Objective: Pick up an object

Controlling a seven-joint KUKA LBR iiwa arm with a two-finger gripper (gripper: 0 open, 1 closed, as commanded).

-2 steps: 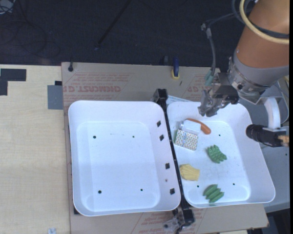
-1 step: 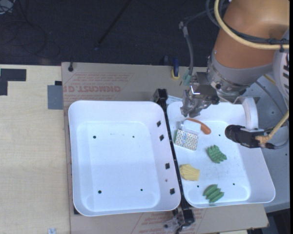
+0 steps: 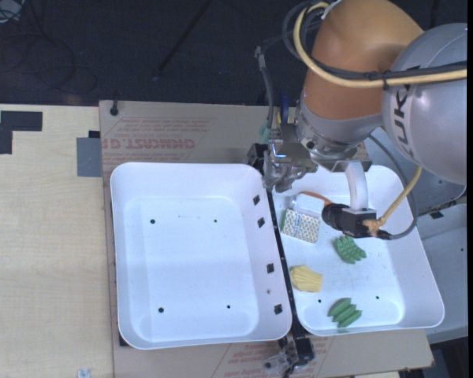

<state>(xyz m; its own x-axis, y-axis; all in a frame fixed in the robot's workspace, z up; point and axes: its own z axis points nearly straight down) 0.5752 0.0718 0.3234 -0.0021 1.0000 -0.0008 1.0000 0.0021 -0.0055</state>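
Note:
My gripper (image 3: 280, 170) hangs over the far left corner of the right bin (image 3: 410, 290), close to the wall between the two bins. In that bin, just below the gripper, lies a small checked white-and-green pad (image 3: 302, 225). A green leafy piece (image 3: 348, 249) lies to its right. A yellow lumpy piece (image 3: 305, 278) rests near the bin's left wall, and a green pea pod (image 3: 344, 312) sits near the front edge. The gripper touches none of them as far as I can see.
The left bin (image 3: 134, 211) stands beside the right one, sharing a raised divide with black clips (image 3: 268, 242). Both rest on a cardboard sheet (image 3: 181, 136) on the pale wooden bench (image 3: 39, 250). The arm's large orange and grey body (image 3: 363, 61) overhangs the right bin's back.

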